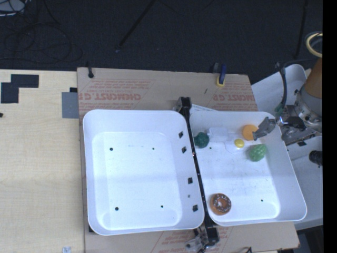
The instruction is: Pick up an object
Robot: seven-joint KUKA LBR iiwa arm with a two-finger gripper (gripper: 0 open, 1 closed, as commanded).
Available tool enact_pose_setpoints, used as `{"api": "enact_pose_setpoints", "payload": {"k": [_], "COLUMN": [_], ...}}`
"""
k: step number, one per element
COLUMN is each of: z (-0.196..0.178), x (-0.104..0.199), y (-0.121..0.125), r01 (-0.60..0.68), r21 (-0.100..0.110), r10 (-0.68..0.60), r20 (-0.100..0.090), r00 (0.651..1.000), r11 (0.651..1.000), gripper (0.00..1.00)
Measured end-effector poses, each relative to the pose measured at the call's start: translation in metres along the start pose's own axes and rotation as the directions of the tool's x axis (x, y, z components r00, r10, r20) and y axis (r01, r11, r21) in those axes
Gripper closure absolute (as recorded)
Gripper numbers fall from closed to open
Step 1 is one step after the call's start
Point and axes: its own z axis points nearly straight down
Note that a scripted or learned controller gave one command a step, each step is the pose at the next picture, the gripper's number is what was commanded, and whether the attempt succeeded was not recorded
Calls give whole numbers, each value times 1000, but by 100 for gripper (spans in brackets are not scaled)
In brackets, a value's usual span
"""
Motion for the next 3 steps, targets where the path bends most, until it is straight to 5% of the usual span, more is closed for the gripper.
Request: {"api": "enact_pose_setpoints", "payload": {"k": [1, 2, 3], "z": [-18, 111, 138], "x": [-10, -8, -9], "y": [-3, 18, 16], "r01": [0, 5, 2], "r21": [-1, 7, 3], "r10": [0, -5, -2], "r20": [0, -2, -1], "r00": [1000, 1000, 1000], "r11": [1000, 1000, 1000], "gripper": [0, 0, 0]}}
